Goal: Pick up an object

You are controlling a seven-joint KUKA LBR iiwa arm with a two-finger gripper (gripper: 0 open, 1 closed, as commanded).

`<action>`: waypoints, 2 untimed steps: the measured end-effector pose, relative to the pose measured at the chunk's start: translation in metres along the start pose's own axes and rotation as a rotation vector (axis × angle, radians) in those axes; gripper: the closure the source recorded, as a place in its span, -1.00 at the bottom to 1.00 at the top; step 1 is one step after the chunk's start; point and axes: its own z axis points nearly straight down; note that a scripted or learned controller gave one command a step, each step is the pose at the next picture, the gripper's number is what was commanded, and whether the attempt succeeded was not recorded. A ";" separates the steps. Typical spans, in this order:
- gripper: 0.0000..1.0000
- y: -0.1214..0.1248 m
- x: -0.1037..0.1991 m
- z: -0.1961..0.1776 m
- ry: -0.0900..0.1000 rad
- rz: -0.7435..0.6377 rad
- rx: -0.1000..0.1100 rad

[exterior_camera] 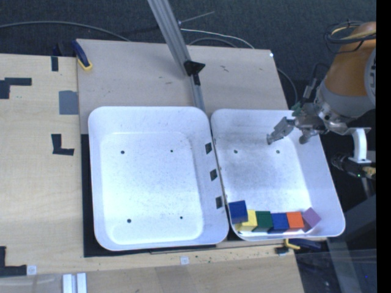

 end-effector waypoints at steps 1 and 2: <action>-1.00 -0.013 0.043 -0.127 -0.001 -0.003 -0.009; -1.00 -0.041 0.019 -0.114 -0.001 0.003 0.002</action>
